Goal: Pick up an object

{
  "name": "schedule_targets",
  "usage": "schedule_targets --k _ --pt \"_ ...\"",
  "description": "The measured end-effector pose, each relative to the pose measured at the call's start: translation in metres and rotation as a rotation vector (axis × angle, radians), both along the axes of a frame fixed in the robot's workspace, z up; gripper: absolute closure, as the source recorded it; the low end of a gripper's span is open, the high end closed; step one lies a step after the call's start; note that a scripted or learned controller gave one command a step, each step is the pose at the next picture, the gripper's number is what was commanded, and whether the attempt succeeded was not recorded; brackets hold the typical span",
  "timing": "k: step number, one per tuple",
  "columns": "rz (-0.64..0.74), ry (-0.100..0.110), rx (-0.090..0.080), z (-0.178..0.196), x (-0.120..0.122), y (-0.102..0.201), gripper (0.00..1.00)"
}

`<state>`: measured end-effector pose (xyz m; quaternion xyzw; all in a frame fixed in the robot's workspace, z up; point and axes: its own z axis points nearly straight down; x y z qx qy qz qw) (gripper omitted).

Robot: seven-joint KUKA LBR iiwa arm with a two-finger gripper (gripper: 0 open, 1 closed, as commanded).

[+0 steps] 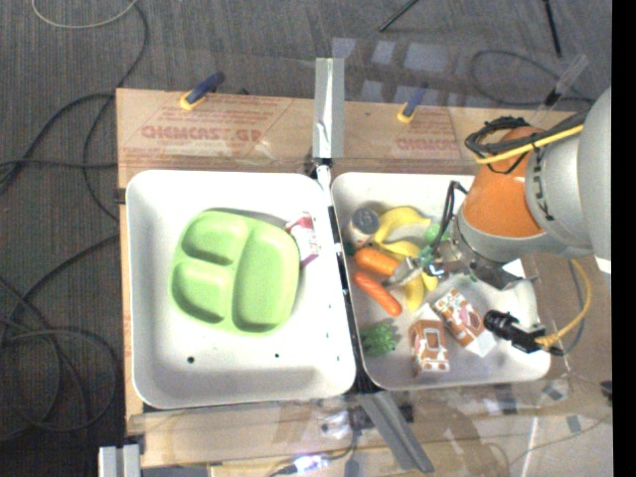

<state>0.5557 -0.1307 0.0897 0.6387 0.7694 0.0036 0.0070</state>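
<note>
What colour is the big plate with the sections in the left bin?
The divided plate is light green, lying in the left white bin. The camera view from above shows it plainly.

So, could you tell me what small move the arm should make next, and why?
Probably a short, careful descent. The gripper hangs low in the right bin, over the bananas and beside the two carrots, and nothing shows between its fingers. Those items lie crowded together, so going straight down onto the banana seems the likeliest way to catch something.
</note>
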Motion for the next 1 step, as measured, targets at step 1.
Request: schedule_targets --k 1 --pt "0.000 0.004 0.002 0.0075 -0.0002 0.0004 1.00"
